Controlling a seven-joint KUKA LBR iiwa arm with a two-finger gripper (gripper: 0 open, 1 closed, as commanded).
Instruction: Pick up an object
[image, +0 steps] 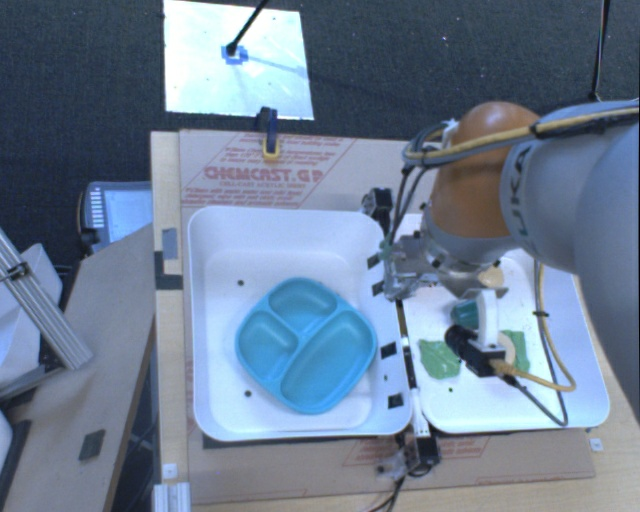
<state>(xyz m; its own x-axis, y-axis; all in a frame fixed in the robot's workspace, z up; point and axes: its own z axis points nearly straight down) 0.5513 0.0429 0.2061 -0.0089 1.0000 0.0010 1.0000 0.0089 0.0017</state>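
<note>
Bench bears two shallow white bins side by side on a cardboard sheet (262, 172) with red print. A yellow and black clamp (270, 135) sits on the sheet's far edge, at 12 o'clock from the left bin.

Left bin (203, 300): holds one item, a blue plate (305, 343) with three compartments. It lies flat on the bin floor, turned at a slant, in the half of the bin toward 5 o'clock. It is close to the near wall and the right wall.

Right bin (588, 400): largely covered by the arm (580, 200), which enters from 3 o'clock. A green object (438, 357) lies flat on the floor toward 7 o'clock of this bin, near the divider between the bins. A further patch of green (514, 342) shows at 3 o'clock from it; whether the two are one item cannot be told. A teal object (464, 314) sits at 1 o'clock from the green object and is partly hidden, so its shape cannot be told.

Gripper (397, 278): positioned over the left rim of the right bin, at the divider, about 10 o'clock from the green object and 2 o'clock from the blue plate. Nothing is seen held in it. Whether it is spread or pressed together cannot be told from this angle; the mechanism is seen as a cluster of grey and black parts.

Items available for picking: blue plate in the left bin; green object and teal object in the right bin, all resting in their bins
</note>
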